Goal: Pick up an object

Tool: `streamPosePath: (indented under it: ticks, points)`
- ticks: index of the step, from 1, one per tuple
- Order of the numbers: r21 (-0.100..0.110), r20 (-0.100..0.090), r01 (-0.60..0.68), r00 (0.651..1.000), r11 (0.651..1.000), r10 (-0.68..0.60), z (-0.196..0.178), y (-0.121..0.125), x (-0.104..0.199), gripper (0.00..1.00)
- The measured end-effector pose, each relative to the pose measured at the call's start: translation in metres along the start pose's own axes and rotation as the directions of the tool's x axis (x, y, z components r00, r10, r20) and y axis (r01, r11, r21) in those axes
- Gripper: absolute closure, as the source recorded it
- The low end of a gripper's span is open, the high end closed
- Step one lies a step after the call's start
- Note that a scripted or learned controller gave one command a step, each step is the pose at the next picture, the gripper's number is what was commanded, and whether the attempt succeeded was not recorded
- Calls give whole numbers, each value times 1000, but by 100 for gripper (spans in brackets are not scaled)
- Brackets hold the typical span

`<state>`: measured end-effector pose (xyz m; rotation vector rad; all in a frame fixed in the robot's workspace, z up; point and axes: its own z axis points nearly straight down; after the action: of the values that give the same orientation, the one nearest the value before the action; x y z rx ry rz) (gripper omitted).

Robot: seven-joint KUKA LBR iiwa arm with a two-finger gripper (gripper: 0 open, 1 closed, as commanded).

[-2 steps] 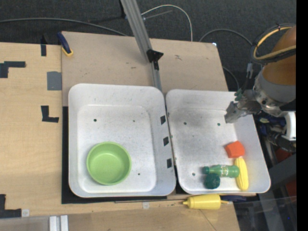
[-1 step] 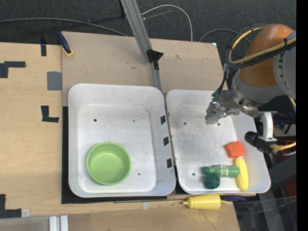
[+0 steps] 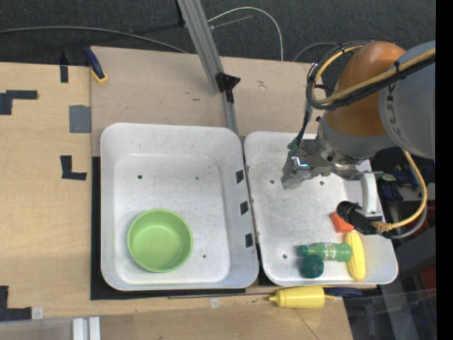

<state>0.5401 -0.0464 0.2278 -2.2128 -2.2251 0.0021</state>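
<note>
Gripper hangs over the upper part of the right white plastic bin, with nothing under it but bare bin floor. I cannot tell how it is set. Near the bottom of that bin lie a green plastic bottle, a yellow banana-shaped toy just beside it, and a small orange piece above them. A round green bowl sits in the left white bin. A yellow bottle lies on the bench below the right bin.
</note>
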Motion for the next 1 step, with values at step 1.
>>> streamPosePath:
  ticks: [1]
  points:
    - [-1, 0, 2, 1000, 1000, -2, 3, 6, 61, 100]
